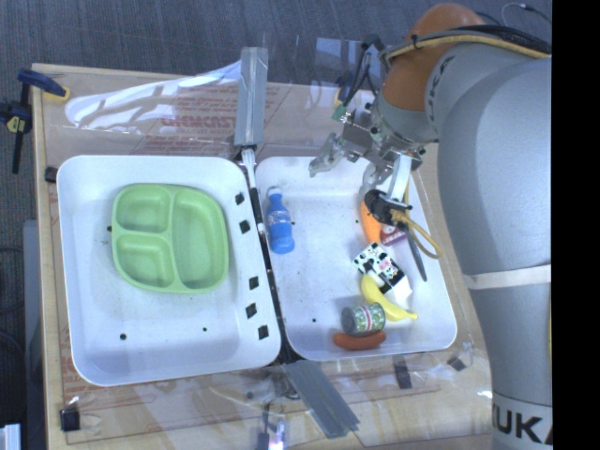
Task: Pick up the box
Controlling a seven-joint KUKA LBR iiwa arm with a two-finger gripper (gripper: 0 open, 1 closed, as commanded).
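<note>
Reaching in from the right of the frame, the big grey arm (497, 157) with its orange band sits over the upper part of the right bin (319, 279), and its gripper (361, 162) hangs just above the bin's top edge, fingers spread apart with nothing between them. The box (382, 270), a small carton with a black-and-white cow pattern, lies lower down on the right side of that same bin, well clear of the claw. Right below it, a yellow banana (389, 305) touches the box, and an orange carrot (371, 221) lies just above it, near the gripper's cabling. Down at the bin's lower edge a green can (363, 320) rests on its side beside a reddish sausage (358, 340). Over on the bin's left side lies a blue bottle (278, 223). Across the divider, the left bin (84, 326) carries a green sectioned plate (171, 237).
</note>
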